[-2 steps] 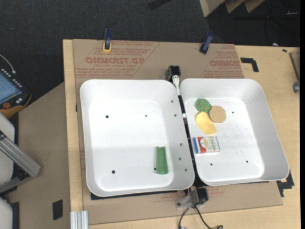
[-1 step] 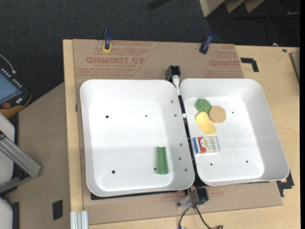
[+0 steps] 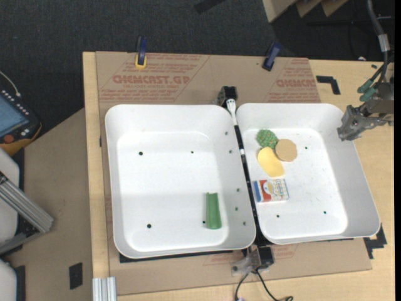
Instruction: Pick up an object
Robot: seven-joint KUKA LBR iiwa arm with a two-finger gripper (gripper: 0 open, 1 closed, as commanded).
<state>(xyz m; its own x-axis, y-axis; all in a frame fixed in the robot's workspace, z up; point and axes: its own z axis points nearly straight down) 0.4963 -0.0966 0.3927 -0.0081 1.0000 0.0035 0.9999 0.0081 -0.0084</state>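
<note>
Objects lying in both bins.
Left: green block lying flat. Right: green ball, tan disc, yellow piece, card clustering.

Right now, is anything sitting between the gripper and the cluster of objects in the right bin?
Nothing visible does. The gripper sits at the right bin's far right edge; bare bin floor separates it from the tan disc.

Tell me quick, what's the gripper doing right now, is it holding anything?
Gripper: at the right bin's far right rim, nothing held; open or closed cannot be told.
</note>
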